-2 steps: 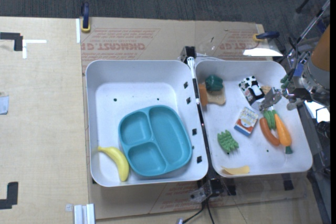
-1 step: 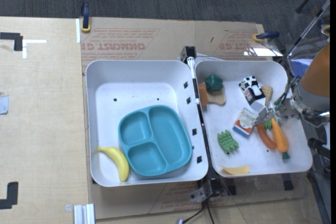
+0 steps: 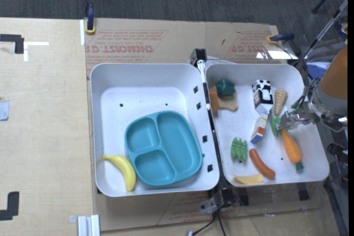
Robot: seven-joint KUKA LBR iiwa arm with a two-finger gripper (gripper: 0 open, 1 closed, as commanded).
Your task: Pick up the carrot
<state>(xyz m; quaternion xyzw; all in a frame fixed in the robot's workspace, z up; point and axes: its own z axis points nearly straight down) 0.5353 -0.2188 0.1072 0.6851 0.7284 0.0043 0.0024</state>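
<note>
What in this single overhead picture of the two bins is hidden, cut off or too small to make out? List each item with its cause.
- Gripper, camera view: fingers too small and blurred against the carrot's top; open or shut unclear, and so is any contact.
- Arm: cut off by the right edge.
- Small carton: print too small to read.
- Dark green item: too small to identify; it covers part of the tan piece beneath.

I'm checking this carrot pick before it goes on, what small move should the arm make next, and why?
Probably a short shift toward the near edge of the right bin, then a descent. The pincer sits at the carrot's upper end, among the leafy top, while the orange body lies just below it, so centring over the body looks the surer grip.
</note>
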